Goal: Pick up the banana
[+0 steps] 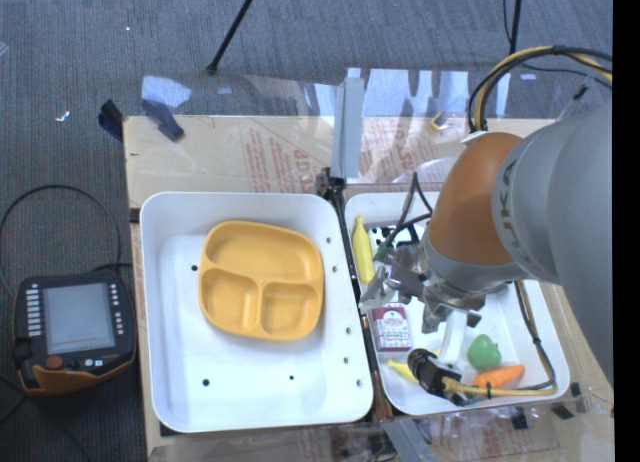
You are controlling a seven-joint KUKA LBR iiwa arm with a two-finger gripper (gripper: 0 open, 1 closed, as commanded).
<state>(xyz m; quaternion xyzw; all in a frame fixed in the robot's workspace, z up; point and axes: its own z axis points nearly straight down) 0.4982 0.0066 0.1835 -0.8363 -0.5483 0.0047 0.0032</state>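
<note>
The banana [361,249] is a slim yellow fruit lying lengthwise along the left wall of the right bin [548,335]. The arm's orange band and grey wrist hang over the middle of that bin, hiding much of its floor. My gripper [441,316] sits under the wrist, to the right of the banana and a little nearer the camera, apart from it. Nothing shows between the gripper and the banana but a short stretch of bin floor.
A small red box [392,328] lies just below the banana's near end. A green fruit [484,351] and an orange carrot [498,376] rest at the bin's front right. The left bin [180,370] holds a yellow divided plate [262,279].
</note>
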